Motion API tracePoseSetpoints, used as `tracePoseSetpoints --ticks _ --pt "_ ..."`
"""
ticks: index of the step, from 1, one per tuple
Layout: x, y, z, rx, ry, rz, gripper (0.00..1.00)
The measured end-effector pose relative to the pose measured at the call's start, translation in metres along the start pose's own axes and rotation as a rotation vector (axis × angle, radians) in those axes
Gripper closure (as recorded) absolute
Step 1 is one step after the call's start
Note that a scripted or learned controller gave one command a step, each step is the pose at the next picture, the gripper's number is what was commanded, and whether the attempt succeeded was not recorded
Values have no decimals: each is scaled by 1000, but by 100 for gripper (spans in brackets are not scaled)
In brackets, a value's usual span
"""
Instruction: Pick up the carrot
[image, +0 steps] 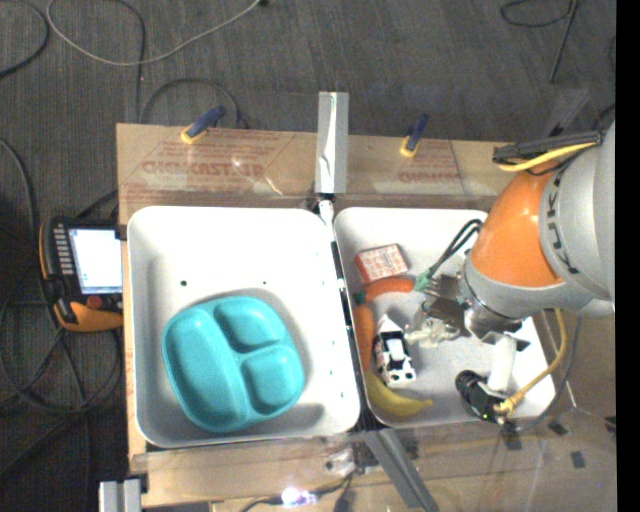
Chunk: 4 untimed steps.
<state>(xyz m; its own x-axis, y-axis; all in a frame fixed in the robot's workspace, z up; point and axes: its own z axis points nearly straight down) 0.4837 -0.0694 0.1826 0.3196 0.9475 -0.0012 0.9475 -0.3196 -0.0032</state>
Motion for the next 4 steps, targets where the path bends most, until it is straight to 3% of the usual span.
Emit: tracePoseSetpoints --ticks 1,2,3,4 --pt "15 -5 -77 -2 -2 -359 100" --pt "-44 15 -98 -3 -3 -859 100" --pt "-26 9 -10 -2 1 -1321 100" --pt "-35 15 56 -11 -3 -1065 100"
